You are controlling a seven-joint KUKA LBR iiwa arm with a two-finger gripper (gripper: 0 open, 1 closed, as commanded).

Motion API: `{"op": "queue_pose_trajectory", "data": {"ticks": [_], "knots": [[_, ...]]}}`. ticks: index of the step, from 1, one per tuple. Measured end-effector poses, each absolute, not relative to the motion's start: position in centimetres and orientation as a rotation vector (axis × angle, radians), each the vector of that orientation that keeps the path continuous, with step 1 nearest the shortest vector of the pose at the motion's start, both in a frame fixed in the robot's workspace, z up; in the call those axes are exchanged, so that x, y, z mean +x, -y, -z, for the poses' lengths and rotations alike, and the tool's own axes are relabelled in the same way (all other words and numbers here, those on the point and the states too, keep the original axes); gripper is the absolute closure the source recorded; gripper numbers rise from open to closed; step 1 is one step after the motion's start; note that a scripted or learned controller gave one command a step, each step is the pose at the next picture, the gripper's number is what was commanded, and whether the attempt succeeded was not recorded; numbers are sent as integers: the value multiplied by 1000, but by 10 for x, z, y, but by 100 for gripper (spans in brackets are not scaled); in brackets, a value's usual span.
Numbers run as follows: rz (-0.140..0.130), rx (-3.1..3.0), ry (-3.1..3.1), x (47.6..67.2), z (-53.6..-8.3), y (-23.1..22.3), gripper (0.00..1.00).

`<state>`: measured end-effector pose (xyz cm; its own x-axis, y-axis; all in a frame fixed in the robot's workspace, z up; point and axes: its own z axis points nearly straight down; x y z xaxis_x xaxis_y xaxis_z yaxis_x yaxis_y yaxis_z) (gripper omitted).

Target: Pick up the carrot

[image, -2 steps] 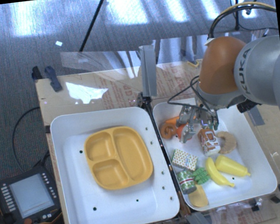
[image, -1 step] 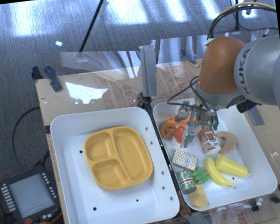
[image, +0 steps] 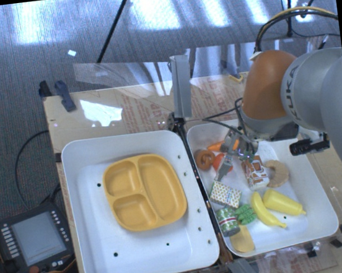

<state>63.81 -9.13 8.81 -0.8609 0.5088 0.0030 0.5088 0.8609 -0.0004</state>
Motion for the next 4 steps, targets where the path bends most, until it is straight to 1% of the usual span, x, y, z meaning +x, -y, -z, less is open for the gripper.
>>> {"op": "queue_pose_trajectory", "data": {"ticks": [1, 2, 3, 4], "knots": [[-2, -1567, 2718, 630, -87, 95, 0], [-3, -2150, 2288, 637, -87, 89, 0], [-6, -2414, 2003, 567, -87, 115, 0], [-2, -2678, 1640, 645, -124, 146, 0]]}}
